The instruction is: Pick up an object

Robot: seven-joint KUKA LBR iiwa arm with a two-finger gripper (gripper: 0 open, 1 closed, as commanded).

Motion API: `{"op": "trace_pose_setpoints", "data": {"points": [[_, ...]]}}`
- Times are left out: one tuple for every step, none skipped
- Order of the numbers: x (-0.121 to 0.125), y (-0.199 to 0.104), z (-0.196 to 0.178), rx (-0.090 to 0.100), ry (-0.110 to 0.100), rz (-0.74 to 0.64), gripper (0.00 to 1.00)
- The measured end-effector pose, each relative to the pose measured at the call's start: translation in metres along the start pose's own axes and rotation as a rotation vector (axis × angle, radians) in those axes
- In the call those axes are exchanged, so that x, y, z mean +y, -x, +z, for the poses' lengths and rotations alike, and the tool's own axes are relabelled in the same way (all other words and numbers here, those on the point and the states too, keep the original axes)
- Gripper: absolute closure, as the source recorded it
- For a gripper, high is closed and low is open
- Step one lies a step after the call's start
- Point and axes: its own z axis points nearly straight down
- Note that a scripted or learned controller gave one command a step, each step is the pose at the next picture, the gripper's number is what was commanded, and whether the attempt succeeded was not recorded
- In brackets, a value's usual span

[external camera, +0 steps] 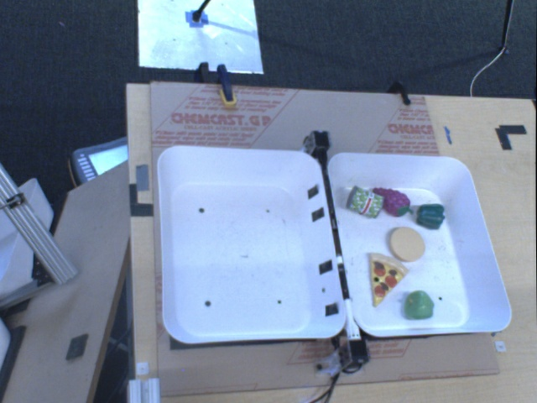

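The right bin [481, 225] holds several small toy foods. A green-and-white can [364, 201] lies at its back left, touching a purple bunch of grapes [393, 201]. A dark green pepper [430, 216] sits to the right of them. A round tan cookie [407, 243] lies near the middle. A pizza slice [385, 277] lies at the front left, with a green lump [419, 305] beside it at the front.
The left bin [168, 250] stands beside the right one, joined by a black clip strip [331, 242]. Both rest on a cardboard sheet [277, 116] clamped to the bench. A metal plate [200, 23] lies on the floor behind.
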Motion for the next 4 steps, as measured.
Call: {"op": "trace_pose_setpoints", "data": {"points": [[-0.001, -0.008, 0.258, 0.009, -0.026, -0.003, 0.00], [-0.028, -0.002, 0.076, -0.003, 0.006, -0.005, 0.00], [-0.032, -0.081, 0.261, 0.012, -0.027, -0.011, 0.00], [0.001, -0.120, 0.072, 0.004, 0.007, -0.012, 0.00]]}}
